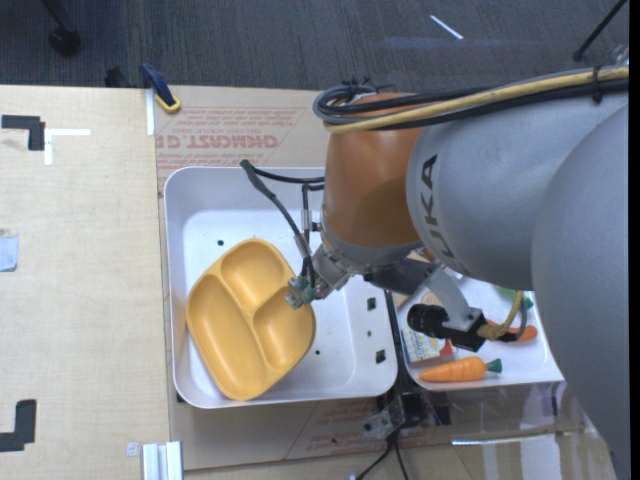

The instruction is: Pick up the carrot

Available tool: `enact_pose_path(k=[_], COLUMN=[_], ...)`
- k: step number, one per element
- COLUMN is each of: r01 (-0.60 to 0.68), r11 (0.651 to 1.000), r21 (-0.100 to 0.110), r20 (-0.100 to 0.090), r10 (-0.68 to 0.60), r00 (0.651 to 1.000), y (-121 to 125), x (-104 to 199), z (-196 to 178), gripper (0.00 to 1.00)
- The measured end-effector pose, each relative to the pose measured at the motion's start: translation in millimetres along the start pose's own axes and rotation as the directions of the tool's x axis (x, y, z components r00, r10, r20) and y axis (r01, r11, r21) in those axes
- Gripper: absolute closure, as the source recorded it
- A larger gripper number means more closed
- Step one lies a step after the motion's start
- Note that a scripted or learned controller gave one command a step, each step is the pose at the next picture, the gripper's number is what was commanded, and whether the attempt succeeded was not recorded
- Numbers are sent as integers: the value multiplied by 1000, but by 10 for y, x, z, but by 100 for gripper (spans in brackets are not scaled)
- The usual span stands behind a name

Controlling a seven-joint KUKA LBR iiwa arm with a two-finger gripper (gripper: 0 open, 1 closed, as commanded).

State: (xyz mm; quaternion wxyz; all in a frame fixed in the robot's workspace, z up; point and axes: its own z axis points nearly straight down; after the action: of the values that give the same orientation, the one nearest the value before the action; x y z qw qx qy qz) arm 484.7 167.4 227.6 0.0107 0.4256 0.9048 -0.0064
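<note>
- I see the orange plastic carrot (458, 370) lying in the right shallow white bin (545, 368).
- Jaws' state: cannot tell.
- Pale wooden desk (75, 298); dark grey carpeted floor (250, 23) beyond.

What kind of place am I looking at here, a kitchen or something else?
Probably a robotics lab or test bench, not a kitchen. A big grey KUKA arm reaches over white bins holding a yellow divided plate and a toy-like carrot, with cables and flattened cardboard underneath.

Orange carrot (455, 371) with green top lies flat in right bin (540, 373).
</note>
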Motion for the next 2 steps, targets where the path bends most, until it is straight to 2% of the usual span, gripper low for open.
enact_pose_path(k=[1, 2], r01=[-23, 204], r11=[1000, 979], r21=[11, 14], r20=[3, 15], r10=[23, -205], r00=[1000, 979], y=[109, -191], x=[126, -287], z=[229, 983], gripper=[100, 100])
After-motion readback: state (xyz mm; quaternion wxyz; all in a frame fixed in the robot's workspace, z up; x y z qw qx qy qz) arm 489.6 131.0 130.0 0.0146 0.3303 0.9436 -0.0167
